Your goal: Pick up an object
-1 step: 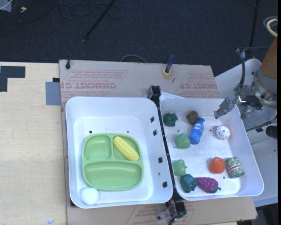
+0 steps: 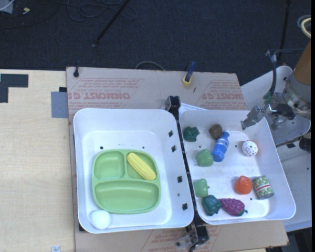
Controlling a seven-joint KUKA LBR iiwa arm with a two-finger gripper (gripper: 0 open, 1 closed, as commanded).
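- Closest to my view, along the front of the right bin [image 2: 283, 193], lie a bunch of purple grapes [image 2: 232, 206], a dark teal toy [image 2: 210, 204] touching it, and a pale green piece [image 2: 200, 187] just behind.
- Right of those I see a red-orange toy [image 2: 243, 185] beside a small printed can [image 2: 263, 187].
- Further back sit a blue bottle [image 2: 220, 146], a green lump [image 2: 204, 157] next to it, a brown lump [image 2: 216, 130], a dark green piece [image 2: 191, 134] and a white speckled ball [image 2: 249, 148].
- Over in the left bin [image 2: 84, 140] a green divided plate [image 2: 126, 193] carries a yellow corn cob [image 2: 142, 166]; a white ball [image 2: 100, 219] rests at the front corner.
- My gripper [image 2: 260, 114] hangs at the right bin's far right edge, above the rim, holding nothing; I cannot tell how its fingers stand.
- I judge the speckled ball the nearest target: it sits apart from its neighbours, near the gripper.
- It looks light and probably smooth, so it could roll; I would close across its widest middle from straight above.
- Nothing is lifted yet.
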